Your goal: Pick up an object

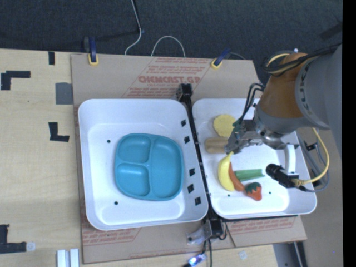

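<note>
Reaching in from the right, the grey arm (311, 93) with its orange band hangs low over the right bin (300, 204), and its gripper (236, 141) sits down among the toy food there. Whether it is apart or together I cannot tell from where I stand; nothing shows clearly held. Just left of the gripper lies a tan wooden-looking handle (216, 145), touching or nearly touching it. Just behind that sits a pale yellow round piece (224, 124). In front of the gripper a yellow banana (225, 174) curves along the bin floor, with a green stick-shaped piece (248, 174) and an orange carrot (238, 183) beside it, and a small red strawberry (255, 192) just past them. Across the divider, the left bin (94, 121) holds a blue sectioned plate (149, 167), lying flat near the middle.
</note>
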`<state>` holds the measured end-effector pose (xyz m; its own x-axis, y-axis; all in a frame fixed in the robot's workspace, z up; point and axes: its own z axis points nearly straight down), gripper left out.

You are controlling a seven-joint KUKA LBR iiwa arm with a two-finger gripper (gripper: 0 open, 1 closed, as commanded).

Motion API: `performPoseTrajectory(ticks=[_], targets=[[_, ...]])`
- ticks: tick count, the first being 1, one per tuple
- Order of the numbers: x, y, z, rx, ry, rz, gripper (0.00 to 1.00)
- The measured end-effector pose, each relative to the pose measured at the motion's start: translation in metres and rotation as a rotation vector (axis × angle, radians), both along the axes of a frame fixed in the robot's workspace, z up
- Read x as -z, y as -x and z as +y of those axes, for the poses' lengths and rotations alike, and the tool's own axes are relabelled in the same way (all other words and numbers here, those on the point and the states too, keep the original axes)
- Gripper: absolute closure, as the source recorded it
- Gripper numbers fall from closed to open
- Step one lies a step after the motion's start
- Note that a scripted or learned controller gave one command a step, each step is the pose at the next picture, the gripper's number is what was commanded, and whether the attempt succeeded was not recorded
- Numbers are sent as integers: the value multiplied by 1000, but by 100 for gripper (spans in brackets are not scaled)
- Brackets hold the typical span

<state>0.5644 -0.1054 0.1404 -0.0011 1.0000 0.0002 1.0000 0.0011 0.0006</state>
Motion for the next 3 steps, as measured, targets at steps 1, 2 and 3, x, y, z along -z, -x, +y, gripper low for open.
performPoseTrajectory(ticks=[1, 2, 3], targets=[[-51, -7, 9, -2, 0, -4, 100], [-94, -11, 13, -1, 1, -3, 100], [-102, -10, 71, -7, -2, 1, 100]])
